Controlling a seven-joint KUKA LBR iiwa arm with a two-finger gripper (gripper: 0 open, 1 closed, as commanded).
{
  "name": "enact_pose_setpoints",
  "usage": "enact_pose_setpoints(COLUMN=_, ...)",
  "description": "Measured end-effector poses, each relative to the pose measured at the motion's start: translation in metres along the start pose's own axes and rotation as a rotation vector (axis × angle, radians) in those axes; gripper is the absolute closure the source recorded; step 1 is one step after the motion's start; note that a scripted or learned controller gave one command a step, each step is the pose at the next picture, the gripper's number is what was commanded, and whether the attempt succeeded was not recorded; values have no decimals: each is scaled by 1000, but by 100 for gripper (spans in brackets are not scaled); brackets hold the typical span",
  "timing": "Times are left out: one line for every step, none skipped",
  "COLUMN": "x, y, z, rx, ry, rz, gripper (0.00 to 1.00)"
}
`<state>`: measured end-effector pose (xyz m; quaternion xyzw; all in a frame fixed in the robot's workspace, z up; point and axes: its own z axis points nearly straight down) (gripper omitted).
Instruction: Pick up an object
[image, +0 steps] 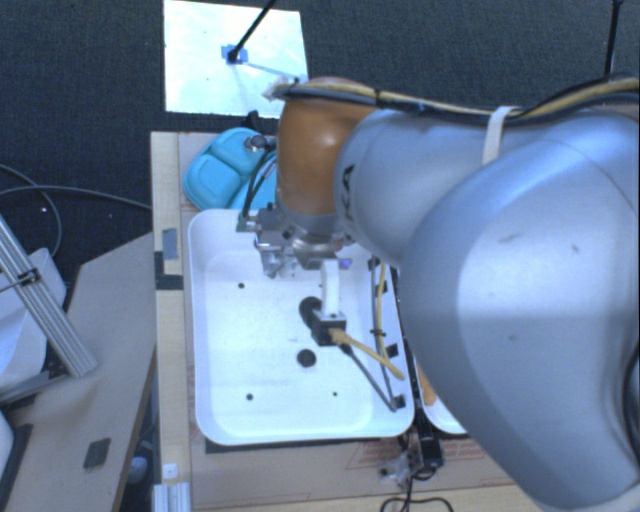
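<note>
My gripper (277, 262) hangs over the far part of the left white bin (225, 330), below the orange band of the wrist. A small dark round thing (306, 357) lies on the bin floor near the middle, in front of the gripper and apart from it. I see nothing between the fingers from this angle. The arm's big grey body hides the right side of the bench.
A light blue object (222, 172) lies behind the left bin's far edge, beside the wrist. A pale sheet (215, 60) lies further back. Only a sliver of the right bin (443, 418) shows under the arm. A metal rail (40, 310) leans at the left.
</note>
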<state>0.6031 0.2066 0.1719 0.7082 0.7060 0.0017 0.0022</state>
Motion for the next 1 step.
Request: enact_pose_setpoints(x=29, y=43, z=-76, rx=-7, ry=5, rz=-8, gripper=100)
